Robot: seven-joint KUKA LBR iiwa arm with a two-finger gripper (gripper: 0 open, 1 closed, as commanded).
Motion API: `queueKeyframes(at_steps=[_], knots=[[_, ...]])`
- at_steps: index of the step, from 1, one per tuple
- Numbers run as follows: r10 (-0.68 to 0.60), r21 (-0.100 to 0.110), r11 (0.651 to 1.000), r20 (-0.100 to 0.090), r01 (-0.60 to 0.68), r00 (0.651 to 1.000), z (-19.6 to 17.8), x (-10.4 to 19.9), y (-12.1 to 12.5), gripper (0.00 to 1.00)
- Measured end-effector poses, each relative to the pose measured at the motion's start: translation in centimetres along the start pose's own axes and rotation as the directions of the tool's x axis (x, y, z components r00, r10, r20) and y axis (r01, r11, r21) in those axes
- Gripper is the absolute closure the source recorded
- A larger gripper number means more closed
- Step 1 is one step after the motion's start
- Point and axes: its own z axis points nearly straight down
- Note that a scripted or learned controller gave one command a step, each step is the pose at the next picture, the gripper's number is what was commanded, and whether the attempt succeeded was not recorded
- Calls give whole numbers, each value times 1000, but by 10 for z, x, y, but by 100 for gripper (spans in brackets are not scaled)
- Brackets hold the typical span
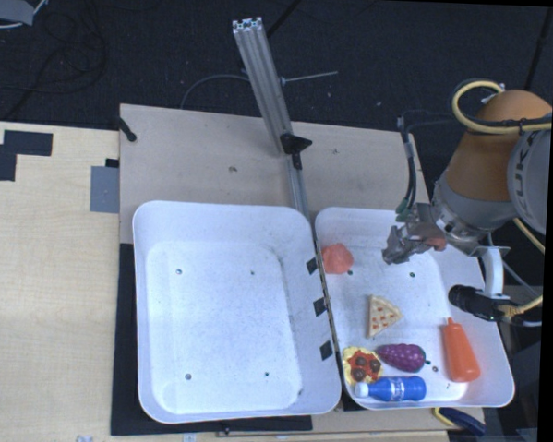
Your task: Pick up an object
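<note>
Left bin [221, 314] sits beside right bin [422, 269], which holds all the objects. Arm [487, 171] reaches in from the right; gripper [400, 248] hangs over the right bin's far part, finger state indeterminate. Orange bottle [460, 351] lies at near right, blue bottle [395, 389] and purple grapes [402, 356] at the near edge, pizza slice [382, 315] mid-bin. The pink ball [337, 258] lies left of the gripper, apart from it.

1. Light is even and fairly bright over the bench [215, 157], seemingly from overhead
2. The two white bins [165, 228] look nearly washed out, their speckled floors still faintly readable
3. The floor behind the bench is very dark, with cables barely visible
4. Shadows are soft and short, hugging the bin rims
5. Focus is a little soft overall; small toys show blurred edges and coarse detail
</note>
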Motion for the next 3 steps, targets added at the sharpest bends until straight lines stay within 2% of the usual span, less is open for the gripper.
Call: queueKeyframes(at_steps=[1,3], knots=[[0,-1,1000,0,0,1000,-10,59,17,100],[1,0,1000,0,-1,1000,-9,151,36,100]])
